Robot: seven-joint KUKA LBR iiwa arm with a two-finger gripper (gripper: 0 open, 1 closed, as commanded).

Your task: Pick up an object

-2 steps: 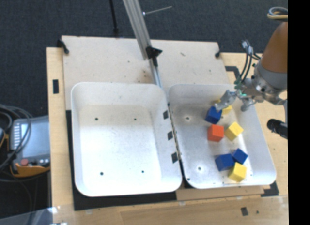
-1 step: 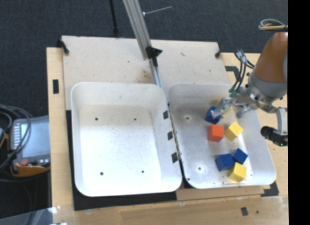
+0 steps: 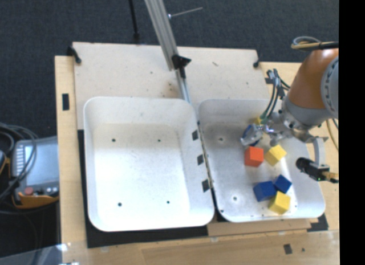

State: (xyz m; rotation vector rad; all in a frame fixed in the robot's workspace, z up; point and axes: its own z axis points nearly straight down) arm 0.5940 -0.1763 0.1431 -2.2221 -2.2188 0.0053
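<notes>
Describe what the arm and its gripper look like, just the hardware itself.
The arm is bulky and rounded, with a wide orange band over a grey wrist section. Thin cables loop down its left side toward the tool. The gripper is a small grey metallic assembly with a touch of yellow. A yellowish cable arcs above the orange band.
</notes>
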